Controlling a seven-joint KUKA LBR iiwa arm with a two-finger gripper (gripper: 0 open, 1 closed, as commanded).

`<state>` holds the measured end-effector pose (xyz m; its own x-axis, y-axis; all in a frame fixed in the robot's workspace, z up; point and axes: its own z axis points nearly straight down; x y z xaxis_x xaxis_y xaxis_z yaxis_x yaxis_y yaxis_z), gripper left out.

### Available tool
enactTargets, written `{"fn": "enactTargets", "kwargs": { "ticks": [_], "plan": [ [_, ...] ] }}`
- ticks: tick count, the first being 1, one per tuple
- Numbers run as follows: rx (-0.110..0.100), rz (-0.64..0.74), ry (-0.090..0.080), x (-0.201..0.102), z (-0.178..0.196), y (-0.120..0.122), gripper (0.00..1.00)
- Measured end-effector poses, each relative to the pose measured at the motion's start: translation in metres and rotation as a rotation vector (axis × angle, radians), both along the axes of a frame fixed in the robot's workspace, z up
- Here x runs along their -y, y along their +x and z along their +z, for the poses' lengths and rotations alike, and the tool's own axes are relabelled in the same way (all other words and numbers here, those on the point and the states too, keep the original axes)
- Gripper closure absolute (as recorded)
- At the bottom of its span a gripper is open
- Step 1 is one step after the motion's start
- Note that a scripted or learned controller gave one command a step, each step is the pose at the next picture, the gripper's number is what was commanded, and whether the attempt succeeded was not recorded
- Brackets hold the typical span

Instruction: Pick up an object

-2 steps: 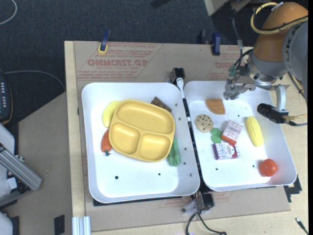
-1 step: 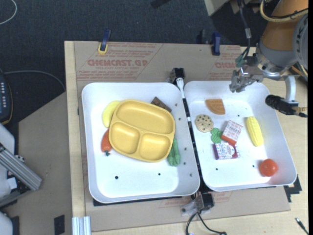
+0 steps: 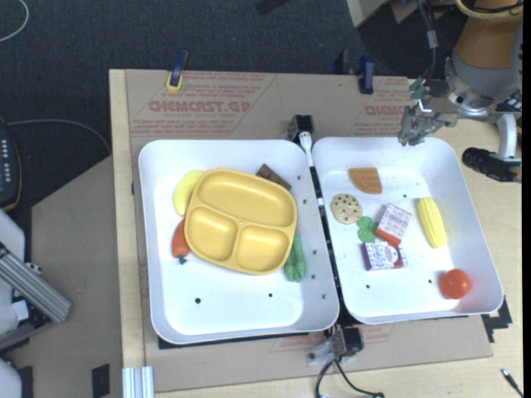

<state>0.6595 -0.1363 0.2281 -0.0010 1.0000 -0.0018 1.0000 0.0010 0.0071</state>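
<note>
The arm's metal pincer [image 3: 412, 131] hangs over the far rim of the right shallow white bin [image 3: 477, 222]; I cannot tell its state. A yellow plastic corn cob [image 3: 431, 221] lies in that bin.

Arm [image 3: 485, 36] cut off by the top edge above the gripper [image 3: 412, 133], yellow piece [image 3: 186, 191], red piece [image 3: 179, 240], brown piece [image 3: 271, 175] and green piece [image 3: 294, 260] far from the jaws each partly hidden under the yellow divided tray [image 3: 240, 220], packet [image 3: 383, 256] print too small to read.
</note>
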Motion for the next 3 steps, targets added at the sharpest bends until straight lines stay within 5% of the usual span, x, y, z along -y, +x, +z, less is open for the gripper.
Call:
{"fn": "enactTargets", "kwargs": {
  "ticks": [3],
  "plan": [
    [-0.012,0.004,0.004,-0.163,-0.012,-0.058,1.0]
  ]
}}
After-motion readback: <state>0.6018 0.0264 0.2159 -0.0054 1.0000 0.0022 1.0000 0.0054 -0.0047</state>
